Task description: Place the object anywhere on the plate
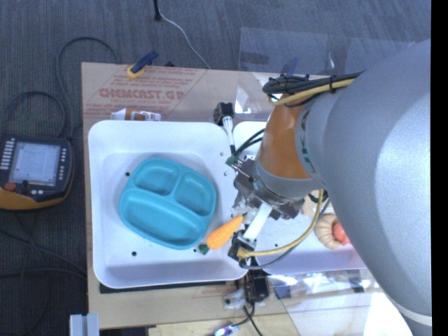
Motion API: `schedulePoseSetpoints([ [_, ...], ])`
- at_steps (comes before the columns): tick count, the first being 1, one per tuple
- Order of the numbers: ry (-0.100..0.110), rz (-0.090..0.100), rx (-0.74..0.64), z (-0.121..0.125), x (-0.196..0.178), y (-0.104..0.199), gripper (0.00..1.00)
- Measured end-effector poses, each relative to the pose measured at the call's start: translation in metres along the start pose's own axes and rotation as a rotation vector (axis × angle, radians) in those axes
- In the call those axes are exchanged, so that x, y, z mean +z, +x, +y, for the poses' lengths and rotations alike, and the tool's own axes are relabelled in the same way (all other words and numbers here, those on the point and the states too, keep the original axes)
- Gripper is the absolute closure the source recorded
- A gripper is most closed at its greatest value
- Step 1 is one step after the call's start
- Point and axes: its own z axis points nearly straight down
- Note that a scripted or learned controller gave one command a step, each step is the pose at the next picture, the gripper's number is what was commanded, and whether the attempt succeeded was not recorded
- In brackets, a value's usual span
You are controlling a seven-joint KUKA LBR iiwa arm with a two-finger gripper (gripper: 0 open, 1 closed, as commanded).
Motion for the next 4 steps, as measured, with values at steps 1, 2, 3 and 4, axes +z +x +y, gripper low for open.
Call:
schedulePoseSetpoints([
  [1,0.000,-0.001,0.000,0.000,0.000,0.000,0.00],
  [2,0.002,-0.004,-0.002,0.000,-0.008,0.000,1.00],
  [3,-0.001,0.002,0.052,0.020,0.014,0.057,1.00],
  [4,-0.006,0.009,0.073,0.017,-0.048,0.095,1.00],
])
